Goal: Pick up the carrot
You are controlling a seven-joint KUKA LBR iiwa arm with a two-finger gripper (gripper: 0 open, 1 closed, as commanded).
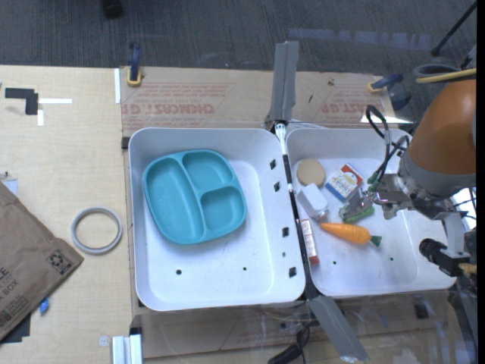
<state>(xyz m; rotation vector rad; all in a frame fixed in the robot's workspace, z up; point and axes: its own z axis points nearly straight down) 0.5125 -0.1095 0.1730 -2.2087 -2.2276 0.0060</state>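
1. Nearest the camera, along the bench's front edge, I note the front rim of the right bin [379,290]; the carrot [347,233] lies on this bin's floor, roughly mid-bin, on its side.
2. Orientation: orange body pointing left toward the bin divider, green top [374,240] to the right, the whole slightly slanted.
3. Neighbours: a small red-and-white tube [308,243] lies just left of the tip, a white block [311,200] above it, a round tan piece [310,173] and a printed packet [345,182] further back. The blue divided plate [195,196] sits in the left bin [151,226], well apart.
4. Handling judgement: it looks like a toy carrot, so I expect it to be light, stiff and smooth, liable to roll or slip from a pinch near the tapered tip. I would take it across the thick middle of the body, fingers square to its long axis.
5. Gripper [373,202]: it sits just above and slightly right of the carrot, near a green item [358,214]. I cannot tell how the gripper is set; nothing is visibly gripped.
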